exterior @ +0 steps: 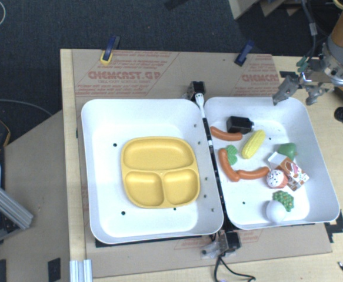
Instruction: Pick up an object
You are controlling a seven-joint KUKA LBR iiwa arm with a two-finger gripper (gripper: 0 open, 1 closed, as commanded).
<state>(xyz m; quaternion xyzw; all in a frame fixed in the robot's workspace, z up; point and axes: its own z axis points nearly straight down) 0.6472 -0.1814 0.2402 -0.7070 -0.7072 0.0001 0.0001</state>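
My gripper [294, 96] hovers over the back right corner of the right bin [312, 134], open, with nothing between its fingers. Below and to its left in that bin lie a black block [239, 123], an orange sausage [226, 134] and a yellow corn cob [253, 144]. Further forward are a second sausage [249, 173], a green leafy piece [232, 154], a green and white wedge [285, 151], a printed packet [295, 175], a speckled white ball [273, 179] and a broccoli floret [285, 200].
The left bin [100, 157] holds a yellow three-part plate [159, 171]. A raised divider [209, 151] runs between the bins. Clamps [108, 50] sit on the cardboard backing behind them. The grey arm [342, 57] comes in from the upper right.
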